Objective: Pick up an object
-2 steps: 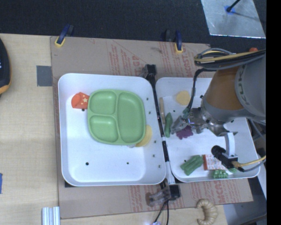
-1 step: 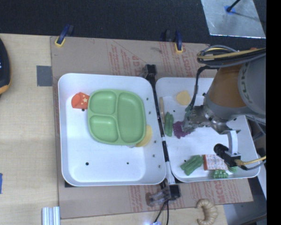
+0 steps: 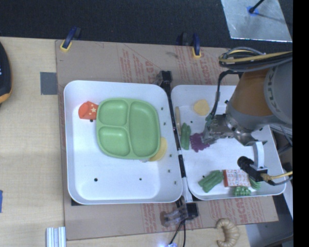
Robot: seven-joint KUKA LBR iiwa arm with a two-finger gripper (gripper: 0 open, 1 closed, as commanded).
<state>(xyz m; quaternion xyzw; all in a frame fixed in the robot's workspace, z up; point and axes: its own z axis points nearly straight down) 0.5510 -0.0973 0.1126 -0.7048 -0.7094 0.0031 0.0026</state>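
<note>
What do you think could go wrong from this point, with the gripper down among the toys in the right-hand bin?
1. The gripper sits right at the purple grape bunch, with the green pickle close beside it; a close here may catch both or push one away.
2. Those toys lie near the right bin's left wall, so a nudge could jam them against it.
3. The grapes look lumpy, so they might slip out during a lift.

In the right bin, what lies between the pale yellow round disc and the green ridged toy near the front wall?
In the camera view, the purple grape-like toy and the gripper lie between the yellow disc and the green ridged toy.
</note>
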